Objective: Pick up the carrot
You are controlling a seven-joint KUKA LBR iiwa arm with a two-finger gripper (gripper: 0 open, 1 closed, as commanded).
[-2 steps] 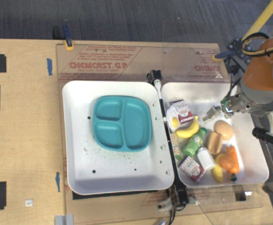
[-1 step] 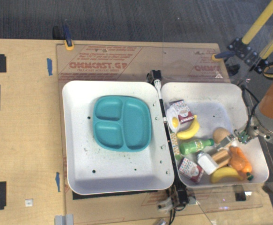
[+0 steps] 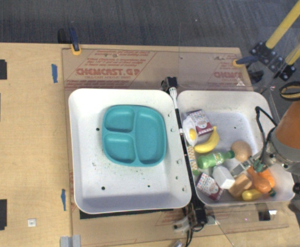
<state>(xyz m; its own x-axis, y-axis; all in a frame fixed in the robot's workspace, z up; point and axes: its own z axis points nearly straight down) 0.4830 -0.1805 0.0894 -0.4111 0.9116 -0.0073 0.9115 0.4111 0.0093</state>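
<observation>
Bench surface (image 3: 26, 138) carries 2 shallow white bins side by side. The left bin (image 3: 83, 153) holds a teal divided plate (image 3: 134, 135) with 3 compartments, set toward its upper middle. The right bin (image 3: 227, 104) holds a cluster of toy foods along its left and lower parts: a small carton (image 3: 198, 122), a banana (image 3: 209, 143), a green bottle (image 3: 211, 160), a tan potato-shaped piece (image 3: 241, 149), and a second small carton (image 3: 209, 186). The arm (image 3: 294, 133) enters from the right, orange band showing, above the bin's lower right corner. The gripper (image 3: 255, 164) sits low beside the carrot (image 3: 263, 181), which lies in that corner next to a small yellow piece (image 3: 250, 194). Finger state cannot be determined from this view.
</observation>
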